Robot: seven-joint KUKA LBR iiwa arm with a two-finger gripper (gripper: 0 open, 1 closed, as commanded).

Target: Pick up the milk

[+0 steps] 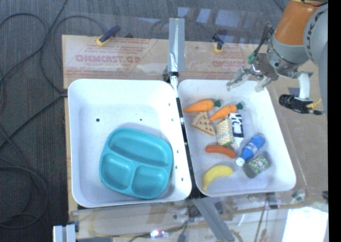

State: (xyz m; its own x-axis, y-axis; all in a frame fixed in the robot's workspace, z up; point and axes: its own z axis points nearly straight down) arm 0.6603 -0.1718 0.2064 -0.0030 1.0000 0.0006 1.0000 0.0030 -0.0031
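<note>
Tool [249, 78] is hovering spread open over the right bin's [277, 113] far rim; reaching the milk carton [236, 124] needs descending between carrot [223, 112] and bottle [250, 147].

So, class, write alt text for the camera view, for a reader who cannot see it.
A grey and orange robot arm's open gripper hovers over the far edge of the right bin, above two carrots, a small milk carton, a banana, a blue bottle and other toy food. The left bin holds a teal divided tray.
</note>
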